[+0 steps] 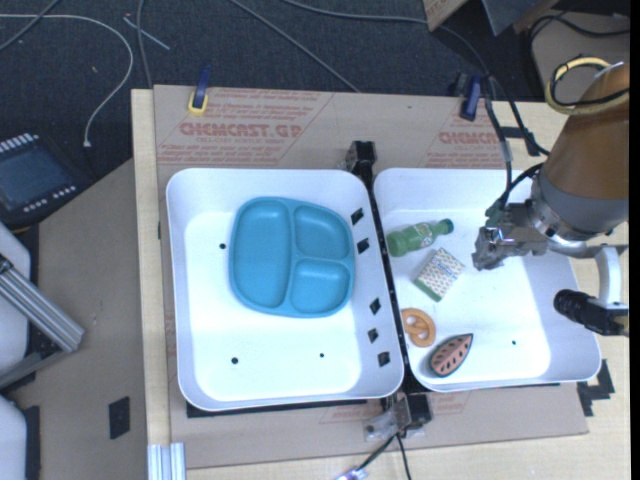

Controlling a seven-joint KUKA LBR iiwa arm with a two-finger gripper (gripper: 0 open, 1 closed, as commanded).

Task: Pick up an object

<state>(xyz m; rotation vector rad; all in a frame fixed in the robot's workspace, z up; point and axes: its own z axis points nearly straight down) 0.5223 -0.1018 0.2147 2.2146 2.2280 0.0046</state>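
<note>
The nearest pick is the small square packet with a green-and-white pattern (439,272), lying flat on the floor of the right white bin (530,363), just left of the claw (487,251). It looks light, thin and probably slick, so pinching across two opposite edges seems safest. A green plastic bottle (418,236) lies just above the packet. Whether the claw is spread or pressed together, I cannot tell

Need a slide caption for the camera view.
Gripper hovers over right bin near green bottle; blue plate fills left bin.
</note>
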